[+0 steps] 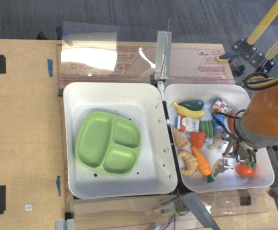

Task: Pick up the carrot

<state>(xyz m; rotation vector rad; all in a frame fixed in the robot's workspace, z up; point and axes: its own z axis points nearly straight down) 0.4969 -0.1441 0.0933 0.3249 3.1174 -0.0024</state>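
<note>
The carrot (202,161) is orange with a green stub at its near end. It lies slanted in the front part of the right bin (263,178), between a pretzel-like bread piece (186,159) and my gripper. My gripper (230,157) hangs low over the bin just right of the carrot, under the orange wrist band (268,116). Nothing shows in its grasp, and the wrist hides much of its tip.
A red tomato (246,169) sits right beside the gripper. Behind the carrot lie a red pepper (198,139), a small carton (188,123), a banana (190,111) and green items (206,127). The left bin (81,97) holds a green divided plate (109,142).
</note>
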